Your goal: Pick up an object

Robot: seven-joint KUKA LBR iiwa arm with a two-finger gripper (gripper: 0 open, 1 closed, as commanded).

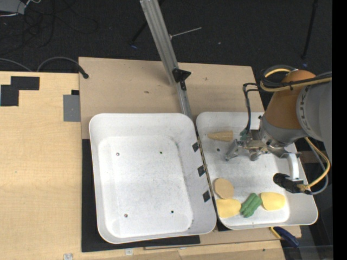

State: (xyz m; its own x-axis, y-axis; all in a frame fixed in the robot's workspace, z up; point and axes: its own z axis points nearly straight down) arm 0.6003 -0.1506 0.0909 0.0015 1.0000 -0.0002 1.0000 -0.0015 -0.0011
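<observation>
Left bin (108, 129): white, shallow, bare floor w/ small dark dots. Right bin (209, 122): tan cone-shaped pc (220, 136) near top-left, just left of gripper (242, 149), apart from it, not touching. Gripper low over bin floor, nothing between fingers; spread or clenched – cannot tell. Along bin's near edge, well below gripper: tan round pc (223, 188), yellow pc (228, 208), green pc (250, 205), second yellow pc (272, 201). Arm (287, 110) enters from right.

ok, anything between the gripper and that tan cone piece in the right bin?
Nothing visible. The gripper hangs over bare floor of the right bin, and the tan cone piece lies just to its left, with clear floor between.
</observation>
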